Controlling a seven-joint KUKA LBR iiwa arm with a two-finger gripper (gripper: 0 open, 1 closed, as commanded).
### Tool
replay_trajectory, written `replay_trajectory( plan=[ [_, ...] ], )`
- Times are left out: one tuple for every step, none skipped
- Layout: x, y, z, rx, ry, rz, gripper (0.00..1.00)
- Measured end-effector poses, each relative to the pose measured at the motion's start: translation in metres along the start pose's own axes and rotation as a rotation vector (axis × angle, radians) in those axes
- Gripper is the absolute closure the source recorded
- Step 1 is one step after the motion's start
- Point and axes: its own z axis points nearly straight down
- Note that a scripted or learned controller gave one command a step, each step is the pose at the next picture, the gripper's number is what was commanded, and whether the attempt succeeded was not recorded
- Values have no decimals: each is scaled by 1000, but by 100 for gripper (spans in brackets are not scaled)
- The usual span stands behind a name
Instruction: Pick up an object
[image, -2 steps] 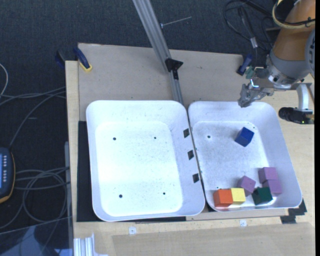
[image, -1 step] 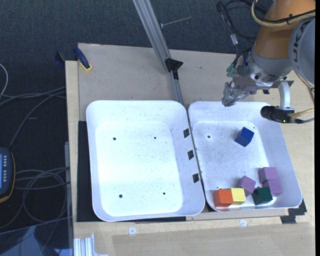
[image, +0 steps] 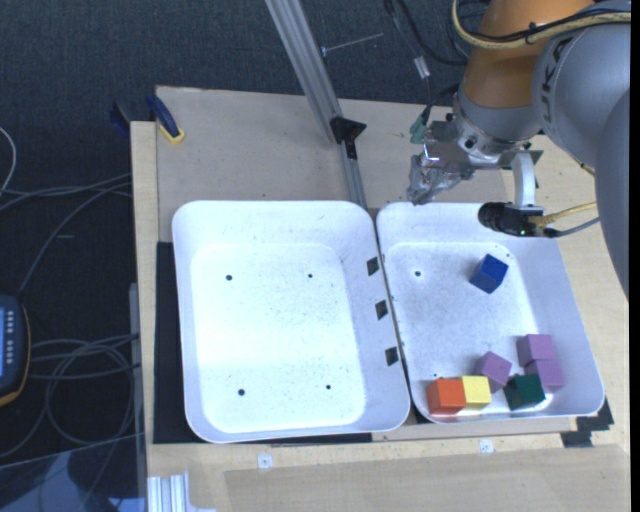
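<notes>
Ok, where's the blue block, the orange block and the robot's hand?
Blue cube block (image: 489, 273), camera view, its top face.
Orange cube block (image: 447, 394), camera view, its top face.
Robot's hand (image: 428, 189), camera view, between its fingertips.

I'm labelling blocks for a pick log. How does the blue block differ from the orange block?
The blue block is blue and stands alone near the middle of the right bin; the orange block is orange and sits in the cluster at the bin's near edge, touching a yellow block. The blue block lies turned at an angle to the bin's walls; the orange block lies nearly square to them. Both look like small cubes of similar size.
</notes>
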Motion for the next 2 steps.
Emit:
replay_trajectory(
  plan=[
    [46, -9, 0, 6, 1, 1, 100],
    [94, -15, 6, 7, 0, 1, 100]
  ],
)
